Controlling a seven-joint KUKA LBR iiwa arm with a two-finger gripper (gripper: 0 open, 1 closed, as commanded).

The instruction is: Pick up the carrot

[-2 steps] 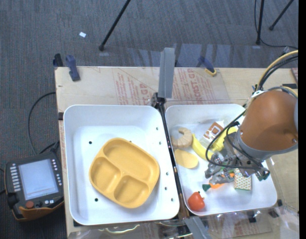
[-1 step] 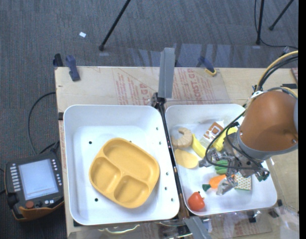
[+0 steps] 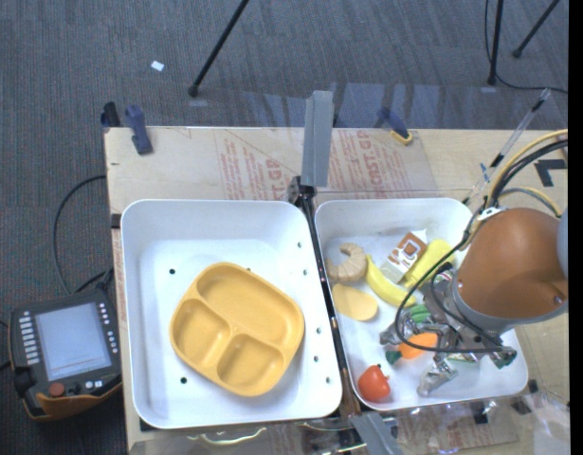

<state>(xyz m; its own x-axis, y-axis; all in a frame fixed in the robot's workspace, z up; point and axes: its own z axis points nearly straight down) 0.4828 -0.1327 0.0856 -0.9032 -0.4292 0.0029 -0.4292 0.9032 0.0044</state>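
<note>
Hovering low near the right bin's (image 3: 500,379) front edge, the metal claw (image 3: 435,347) sits over the orange, tapered carrot (image 3: 416,345). I cannot tell whether it grips. A round glossy tomato (image 3: 373,383) lies near the front-left corner.

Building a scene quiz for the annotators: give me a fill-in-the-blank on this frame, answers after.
1. The yellow divided plate lies in the ____ bin.
2. The plate has ____ compartments.
3. The carrot lies in the ____ bin, under the arm.
4. The tomato sits near that bin's ____ edge.

Answers: left; three; right; front
</note>
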